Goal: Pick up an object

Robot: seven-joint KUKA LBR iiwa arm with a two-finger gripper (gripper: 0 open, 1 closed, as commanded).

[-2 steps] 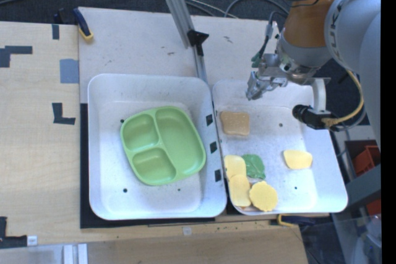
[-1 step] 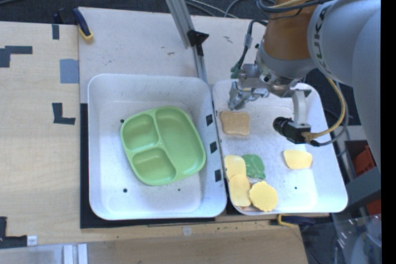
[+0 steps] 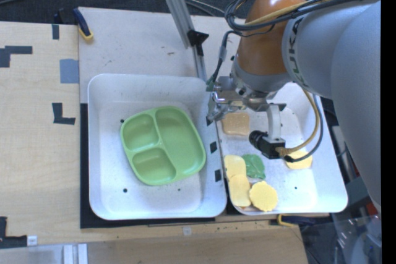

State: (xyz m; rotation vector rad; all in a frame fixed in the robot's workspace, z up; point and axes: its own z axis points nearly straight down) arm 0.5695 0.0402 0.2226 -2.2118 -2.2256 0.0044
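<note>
Gripper (image 3: 232,109), open or closed I cannot tell, hangs over a flat tan bread-like slice (image 3: 236,124).

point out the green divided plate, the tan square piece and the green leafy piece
green divided plate (image 3: 163,145), camera view, centre ridge
tan square piece (image 3: 236,124), camera view, middle of its top
green leafy piece (image 3: 253,166), camera view, its middle

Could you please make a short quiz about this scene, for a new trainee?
1. True or false: the green divided tray lies in the left bin.
2. Which lies closest to the gripper? A) tan slice B) round yellow piece C) green piece
3. Fill in: the yellow pieces lie in the ___ bin.

Key: 1 true. 2 A. 3 right.
</note>
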